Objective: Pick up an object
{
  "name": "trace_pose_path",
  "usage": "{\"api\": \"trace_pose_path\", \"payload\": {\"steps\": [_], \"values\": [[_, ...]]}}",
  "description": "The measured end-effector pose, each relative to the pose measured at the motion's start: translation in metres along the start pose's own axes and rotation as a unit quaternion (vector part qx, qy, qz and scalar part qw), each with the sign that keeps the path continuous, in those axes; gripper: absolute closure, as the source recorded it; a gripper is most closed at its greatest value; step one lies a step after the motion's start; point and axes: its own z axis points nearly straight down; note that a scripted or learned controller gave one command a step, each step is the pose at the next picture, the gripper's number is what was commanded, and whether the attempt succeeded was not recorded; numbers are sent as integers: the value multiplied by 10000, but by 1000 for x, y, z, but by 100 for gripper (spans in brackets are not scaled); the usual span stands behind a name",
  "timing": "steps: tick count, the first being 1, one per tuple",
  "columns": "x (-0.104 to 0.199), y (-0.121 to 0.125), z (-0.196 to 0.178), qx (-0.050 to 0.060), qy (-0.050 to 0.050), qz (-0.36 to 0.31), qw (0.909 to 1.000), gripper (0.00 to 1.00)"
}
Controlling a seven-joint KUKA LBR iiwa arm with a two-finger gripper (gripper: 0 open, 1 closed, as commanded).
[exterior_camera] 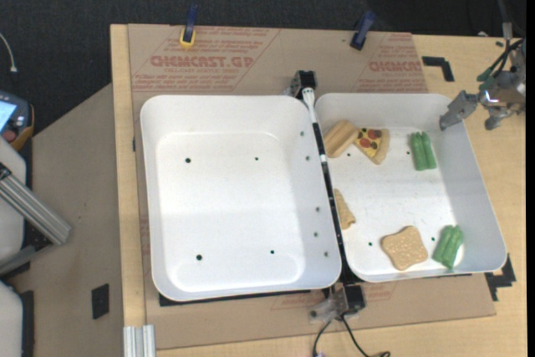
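The right bin (476, 180) holds several toy foods. A tan bread piece (338, 138) and a pizza slice (372, 144) lie at its far left. A green pickle (421, 151) lies far right. A slice of toast (405, 248) and a second green piece (449, 247) sit near the front. Another tan piece (343, 210) rests against the left wall. My gripper (475, 111) hangs over the bin's far right corner, open, nothing between its fingers (456, 109).
The left bin (150, 180) stands beside the right one, with a black divider strip (322, 163) between them. Both rest on a cardboard sheet (251, 54) held by clamps at the back edge.
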Motion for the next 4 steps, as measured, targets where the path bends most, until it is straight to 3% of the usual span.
{"api": "trace_pose_path", "payload": {"steps": [1,2,3,4], "values": [[6,-11,82,109,53,-12,9999,0],[4,-31,150,91,86,-22,9999,0],[2,-110,146,100,76,-10,9999,0],[0,-40,107,29,22,-34,10000,0]]}}
